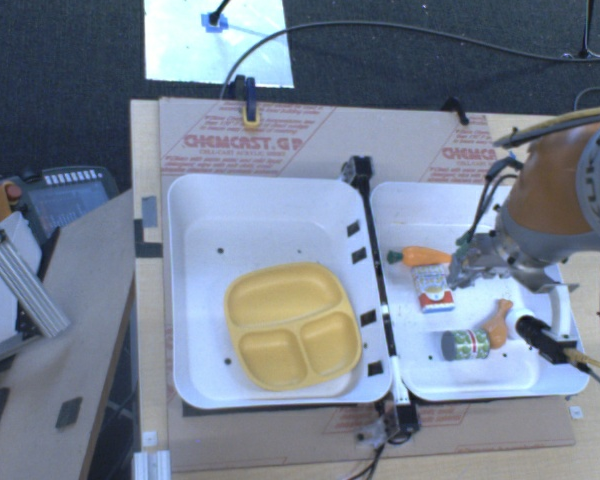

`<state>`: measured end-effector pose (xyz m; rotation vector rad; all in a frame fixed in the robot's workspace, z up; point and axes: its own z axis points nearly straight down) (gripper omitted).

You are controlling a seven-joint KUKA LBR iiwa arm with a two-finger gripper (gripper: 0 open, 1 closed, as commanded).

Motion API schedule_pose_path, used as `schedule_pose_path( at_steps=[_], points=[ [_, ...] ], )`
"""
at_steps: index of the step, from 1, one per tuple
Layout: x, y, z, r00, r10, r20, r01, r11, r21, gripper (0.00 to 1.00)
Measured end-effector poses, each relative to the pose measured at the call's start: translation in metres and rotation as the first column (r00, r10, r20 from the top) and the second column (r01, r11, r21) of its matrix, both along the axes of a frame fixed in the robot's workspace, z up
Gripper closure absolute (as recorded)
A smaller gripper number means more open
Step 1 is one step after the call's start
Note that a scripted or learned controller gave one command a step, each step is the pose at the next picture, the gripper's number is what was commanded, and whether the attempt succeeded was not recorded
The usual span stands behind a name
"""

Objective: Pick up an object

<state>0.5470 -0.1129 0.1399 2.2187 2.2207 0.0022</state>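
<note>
Two white bins are sitting side by side. The left bin (195,268) is holding a yellow tray (292,324) w/ 3 parts. The right bin (420,208) is holding the toys. A small box (435,290) w/ red on it is lying near the middle. A carrot (420,257) is lying just behind the box. A green can (466,345) is lying on its side in front of the box, touching a tan chicken leg (498,322). The gripper (462,268) is hanging right by the box, at its right edge. Can't tell if its jaws are open or holding anything.
</note>
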Motion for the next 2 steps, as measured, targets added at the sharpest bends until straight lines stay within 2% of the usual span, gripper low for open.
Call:
schedule_pose_path(
  at_steps=[2],
  points=[
    [0.0, -0.009, 0.095, 1.0, 0.001, 0.005, -0.001, 1.0, -0.001, 1.0]
  ],
)
